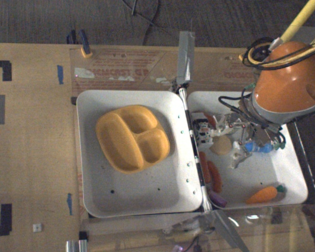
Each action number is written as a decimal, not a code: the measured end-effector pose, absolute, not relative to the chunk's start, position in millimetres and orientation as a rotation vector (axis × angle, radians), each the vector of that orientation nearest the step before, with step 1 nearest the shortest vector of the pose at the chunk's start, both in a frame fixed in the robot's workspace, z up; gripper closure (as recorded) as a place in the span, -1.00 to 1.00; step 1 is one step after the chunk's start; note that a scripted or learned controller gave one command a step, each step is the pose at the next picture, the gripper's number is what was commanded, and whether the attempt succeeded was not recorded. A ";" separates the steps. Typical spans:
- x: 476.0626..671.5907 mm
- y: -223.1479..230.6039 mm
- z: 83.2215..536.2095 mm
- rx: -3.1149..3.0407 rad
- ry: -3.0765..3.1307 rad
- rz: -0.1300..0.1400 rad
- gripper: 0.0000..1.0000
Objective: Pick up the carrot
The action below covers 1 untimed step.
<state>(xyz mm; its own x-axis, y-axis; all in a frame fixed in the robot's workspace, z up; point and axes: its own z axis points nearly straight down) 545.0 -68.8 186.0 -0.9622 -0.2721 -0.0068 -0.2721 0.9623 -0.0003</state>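
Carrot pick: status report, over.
Gripper low over right bin, mid-bin. Carrot lying free near the bin's front edge, apart from gripper. Beige round item beside gripper; no obstruction at carrot.

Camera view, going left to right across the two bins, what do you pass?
Yellow dish → red sausages by the divider → gripper → carrot.
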 end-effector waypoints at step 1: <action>499.7 -140.5 99.8 -0.511 3.095 0.000 -1.00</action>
<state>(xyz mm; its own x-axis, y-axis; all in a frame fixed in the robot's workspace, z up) 499.7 -140.5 99.8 -0.9469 -0.3215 -0.0041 -0.3215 0.9469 -0.0005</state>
